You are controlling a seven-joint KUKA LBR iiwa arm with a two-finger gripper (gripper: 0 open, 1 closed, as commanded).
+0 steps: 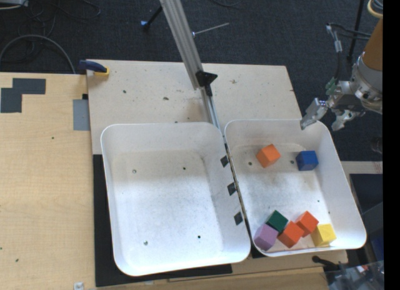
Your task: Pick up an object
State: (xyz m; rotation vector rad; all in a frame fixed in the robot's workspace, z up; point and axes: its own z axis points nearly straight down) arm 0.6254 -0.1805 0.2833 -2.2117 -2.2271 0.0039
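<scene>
The claw (326, 115) is seen hanging above the far right corner of the right bin (347, 182), outside its rim, with nothing gripped; whether it is spread or closed cannot be told. In that bin an orange cube (269, 155) and a blue cube (307, 160) are set apart near the far wall. Purple (265, 237), green (277, 221), two orange and a yellow cube (323, 234) are clustered at the near edge

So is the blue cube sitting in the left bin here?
No, the blue cube lies in the right bin, near its far edge beside an orange cube.
</scene>
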